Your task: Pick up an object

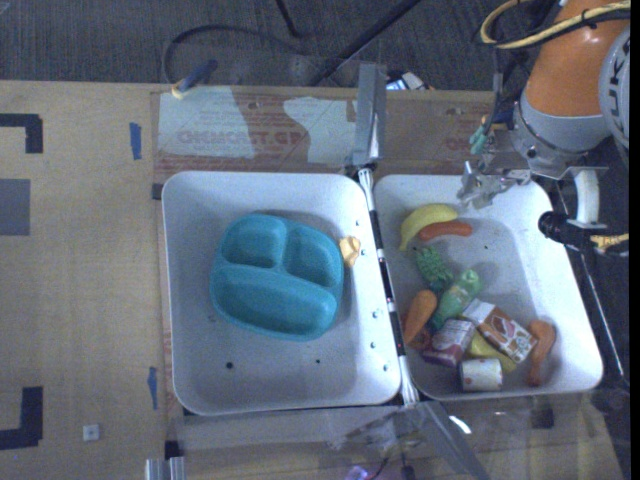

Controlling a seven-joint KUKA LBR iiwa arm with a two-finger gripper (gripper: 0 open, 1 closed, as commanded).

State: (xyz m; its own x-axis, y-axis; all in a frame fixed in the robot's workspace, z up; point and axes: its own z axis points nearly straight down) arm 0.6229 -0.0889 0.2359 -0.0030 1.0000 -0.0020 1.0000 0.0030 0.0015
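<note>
The right bin (pixel 560 268) holds a heap of toy food: a yellow banana (pixel 424 220) with a red sausage (pixel 446 231) lying across it, a green bumpy vegetable (pixel 433 266), a green bottle (pixel 457 295), an orange carrot (pixel 420 315), a pink box (pixel 452 340), an orange carton (pixel 506 333), a white can (pixel 481 373) and another orange piece (pixel 542 349). My gripper (pixel 484 188) hangs over the bin's far edge, just right of and above the banana, with nothing seen between its fingers.
The left bin (pixel 190 348) carries a blue divided plate (pixel 277 274) and a small yellow piece (pixel 350 250) at its right wall. A metal divider (pixel 366 128) stands behind the bins. The arm's orange band (pixel 570 68) fills the upper right corner.
</note>
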